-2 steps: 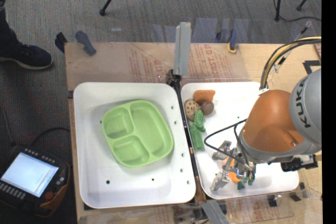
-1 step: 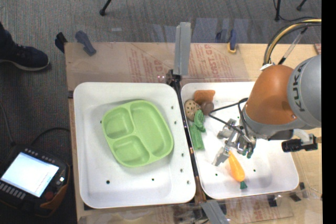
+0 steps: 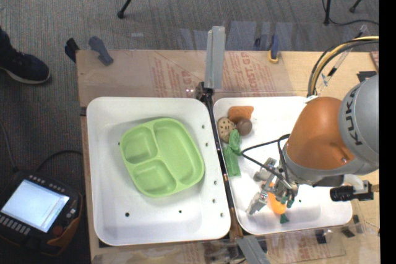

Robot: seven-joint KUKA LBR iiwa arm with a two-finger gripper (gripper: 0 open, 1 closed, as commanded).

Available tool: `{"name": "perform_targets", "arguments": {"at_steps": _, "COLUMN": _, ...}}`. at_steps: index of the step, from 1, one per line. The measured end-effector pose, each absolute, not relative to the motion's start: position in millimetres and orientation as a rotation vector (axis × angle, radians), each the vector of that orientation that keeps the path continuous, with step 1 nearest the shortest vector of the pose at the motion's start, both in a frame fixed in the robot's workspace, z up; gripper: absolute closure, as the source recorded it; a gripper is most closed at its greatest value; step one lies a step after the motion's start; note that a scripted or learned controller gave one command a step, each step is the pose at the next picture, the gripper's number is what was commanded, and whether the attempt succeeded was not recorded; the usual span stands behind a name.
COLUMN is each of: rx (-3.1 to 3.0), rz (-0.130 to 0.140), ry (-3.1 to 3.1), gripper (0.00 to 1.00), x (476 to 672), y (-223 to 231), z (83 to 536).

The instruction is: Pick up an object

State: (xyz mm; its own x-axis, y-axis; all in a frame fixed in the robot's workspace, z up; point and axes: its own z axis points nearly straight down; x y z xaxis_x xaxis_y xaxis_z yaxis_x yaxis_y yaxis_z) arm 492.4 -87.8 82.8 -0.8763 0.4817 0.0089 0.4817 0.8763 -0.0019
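Observation:
My gripper (image 3: 273, 201) is low over the front of the right bin (image 3: 322, 219), below the orange-banded wrist. It stands open, and a small orange object (image 3: 277, 203) lies between the fingers, nearer the right one. At the bin's back left lie an orange-brown piece (image 3: 241, 112), a speckled cookie-like round (image 3: 225, 127) and a brown ball (image 3: 244, 127). A green leafy item (image 3: 232, 151) stretches along the bin's left wall.
The left bin (image 3: 105, 207) bears a green divided plate (image 3: 162, 156). A grey upright post (image 3: 215, 59) stands behind the divider between the bins. Cables loop from the arm at the right. A tablet (image 3: 34, 204) lies on the floor at the left.

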Motion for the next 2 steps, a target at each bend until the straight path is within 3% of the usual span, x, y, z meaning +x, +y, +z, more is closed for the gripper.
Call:
{"name": "perform_targets", "arguments": {"at_steps": 1, "rx": -0.736, "rz": 0.000, "ry": -3.051, "gripper": 0.00, "x": 556.2, "y": -132, "z": 84}}
{"name": "perform_targets", "arguments": {"at_steps": 2, "rx": -0.841, "rz": 0.000, "ry": -3.018, "gripper": 0.00, "x": 493.5, "y": -120, "z": 83}}
